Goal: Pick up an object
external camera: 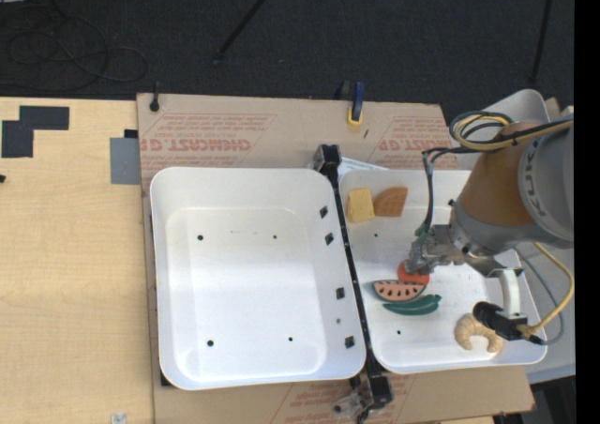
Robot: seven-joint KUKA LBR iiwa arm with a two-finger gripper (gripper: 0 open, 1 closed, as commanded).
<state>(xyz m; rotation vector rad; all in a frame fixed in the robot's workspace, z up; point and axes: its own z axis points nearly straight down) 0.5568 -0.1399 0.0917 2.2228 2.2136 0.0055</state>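
The right bin [405,356] holds several toy foods. A watermelon slice [397,292] lies near its middle, with a dark green pepper [414,306] just below it. A small red piece [412,273] sits right under my gripper [419,258], which hangs low over the bin's middle, just above the watermelon slice. A yellow cheese block [359,205] and an orange wedge [391,201] rest at the bin's far end. A tan croissant [476,333] lies at the near right corner. The arm covers the bin's right side.
The left bin [244,277] stands beside the right one, a black divider clip strip [339,253] between them. Both rest on cardboard [234,131]. Cables [487,127] loop off the arm at the right. A black-and-white part [506,305] of the arm reaches over the croissant.
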